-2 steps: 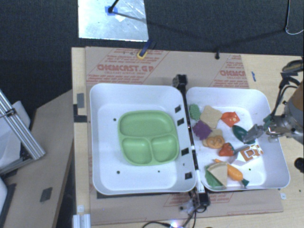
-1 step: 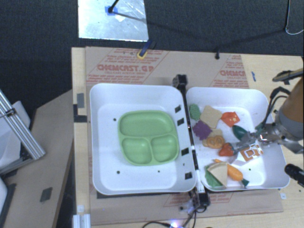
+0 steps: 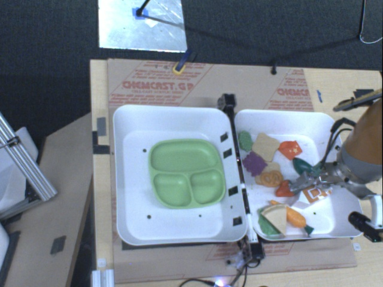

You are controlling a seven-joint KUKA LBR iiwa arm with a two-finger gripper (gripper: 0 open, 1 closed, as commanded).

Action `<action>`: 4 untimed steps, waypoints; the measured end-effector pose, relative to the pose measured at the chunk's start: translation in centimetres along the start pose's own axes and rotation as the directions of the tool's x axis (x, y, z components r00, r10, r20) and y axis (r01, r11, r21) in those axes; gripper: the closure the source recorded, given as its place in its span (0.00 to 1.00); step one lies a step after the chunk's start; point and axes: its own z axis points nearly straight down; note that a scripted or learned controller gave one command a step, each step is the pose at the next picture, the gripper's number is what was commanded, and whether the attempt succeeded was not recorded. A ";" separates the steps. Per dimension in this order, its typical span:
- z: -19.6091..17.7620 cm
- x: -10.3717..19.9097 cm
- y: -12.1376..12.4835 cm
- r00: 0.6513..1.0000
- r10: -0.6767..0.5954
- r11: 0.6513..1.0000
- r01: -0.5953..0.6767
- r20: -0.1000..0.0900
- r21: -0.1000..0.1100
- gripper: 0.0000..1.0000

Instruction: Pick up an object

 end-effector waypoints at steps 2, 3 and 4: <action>0.0 -0.6 0.7 1.000 0.003 1.000 -0.002 0.018 -0.028 1.00; -4.4 -0.3 0.7 1.000 -0.004 1.000 0.004 0.001 -0.003 1.00; -9.8 -0.4 0.9 1.000 -0.004 1.000 0.004 0.002 -0.005 1.00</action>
